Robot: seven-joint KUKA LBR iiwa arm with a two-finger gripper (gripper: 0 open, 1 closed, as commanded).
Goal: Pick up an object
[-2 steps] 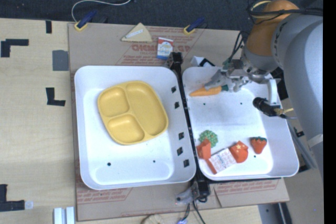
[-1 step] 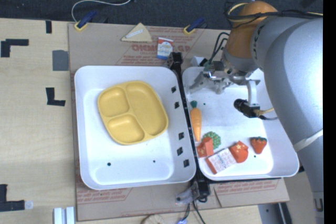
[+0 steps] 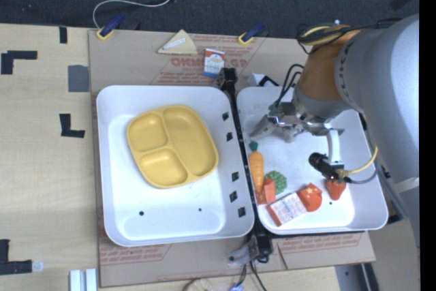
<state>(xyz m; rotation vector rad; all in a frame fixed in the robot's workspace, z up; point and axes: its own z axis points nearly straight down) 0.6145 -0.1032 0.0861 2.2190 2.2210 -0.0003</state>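
Overhead, the camera view shows the grey arm (image 3: 381, 78) reaching in from the right, its orange band above the wrist over the far part of the right bin (image 3: 368, 215). The gripper (image 3: 272, 125) hangs low over that bin's upper left area, close to the wall shared with the left bin (image 3: 109, 167). Whether the claw is released or clenched cannot be told from this angle, and nothing is seen in its grasp.

The loose things to pick lie in the near half of the right bin. A toy carrot (image 3: 255, 168) lies along the left wall, just below the gripper. A green toy vegetable (image 3: 277, 180) is beside it, and a red-and-white packet (image 3: 286, 208) lies near the front wall. A red toy vegetable (image 3: 310, 196) touches the packet's right end, with a small red-orange piece (image 3: 336, 189) further right.

A yellow divided plate (image 3: 172, 145) lies flat in the left bin. Behind the bins, a sandwich wedge (image 3: 179, 43) and a small carton (image 3: 214, 63) rest on the cardboard (image 3: 136, 65).
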